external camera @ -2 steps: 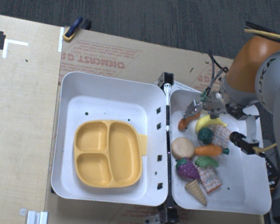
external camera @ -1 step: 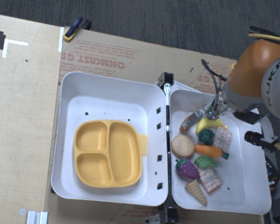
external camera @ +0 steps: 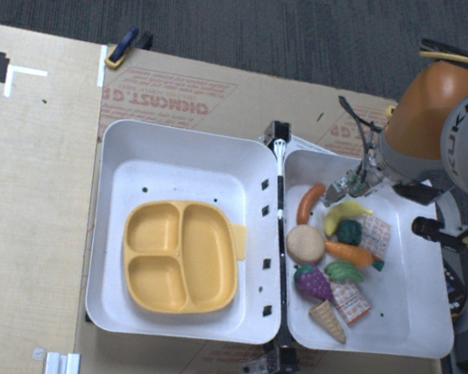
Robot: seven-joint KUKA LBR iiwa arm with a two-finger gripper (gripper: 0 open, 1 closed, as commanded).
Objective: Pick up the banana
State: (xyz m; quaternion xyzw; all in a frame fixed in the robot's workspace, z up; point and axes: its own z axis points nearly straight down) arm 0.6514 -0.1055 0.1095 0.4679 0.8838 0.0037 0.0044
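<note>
Right bin (external camera: 422, 337) | gripper (external camera: 346, 188) just above-left of banana (external camera: 347, 212) | finger state: cannot tell

You have two bins side by side on the desk (external camera: 16, 216): the left bin (external camera: 112, 223) holds a divided plate (external camera: 180, 256); the right bin (external camera: 415, 301) holds the banana (external camera: 345, 213) near its back edge, other toys before it.
</note>
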